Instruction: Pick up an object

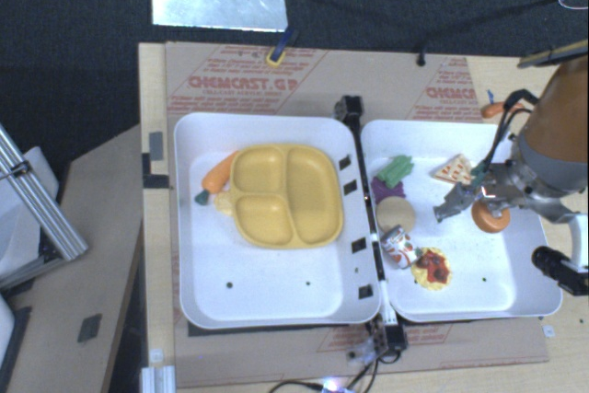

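A robotics lab test cell, seen from my remote station.

I see a table (230, 74) covered with a printed acrylic-sheet wrapper, two white bins (276, 313) clamped side by side holding toy food, a yellow sectioned plate (281, 195), a grey and orange industrial arm (557, 138), loose cables (368, 14) across dark carpet, and aluminium framing (32, 198) at left.

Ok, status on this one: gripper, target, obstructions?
Gripper low over right bin, nothing seen between fingers. Orange toy right beside it. Waffle piece close by.
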`<state>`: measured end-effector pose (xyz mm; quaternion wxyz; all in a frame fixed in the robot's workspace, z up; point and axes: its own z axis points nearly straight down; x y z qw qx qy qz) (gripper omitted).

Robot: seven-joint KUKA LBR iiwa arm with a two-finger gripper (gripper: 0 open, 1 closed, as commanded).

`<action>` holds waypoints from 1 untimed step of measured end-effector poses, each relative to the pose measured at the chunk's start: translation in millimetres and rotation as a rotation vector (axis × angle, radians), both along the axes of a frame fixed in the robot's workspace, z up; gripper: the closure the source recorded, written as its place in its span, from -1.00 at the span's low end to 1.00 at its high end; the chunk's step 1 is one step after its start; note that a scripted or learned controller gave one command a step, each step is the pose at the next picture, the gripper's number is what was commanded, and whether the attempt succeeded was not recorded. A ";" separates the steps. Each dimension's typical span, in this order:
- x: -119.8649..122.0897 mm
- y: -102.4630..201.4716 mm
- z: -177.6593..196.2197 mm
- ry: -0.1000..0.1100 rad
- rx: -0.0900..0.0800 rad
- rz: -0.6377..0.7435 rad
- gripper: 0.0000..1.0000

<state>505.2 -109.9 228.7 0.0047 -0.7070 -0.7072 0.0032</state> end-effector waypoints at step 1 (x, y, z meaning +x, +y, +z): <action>2.6 0.3 6.0 -0.013 -0.002 0.003 -1.00</action>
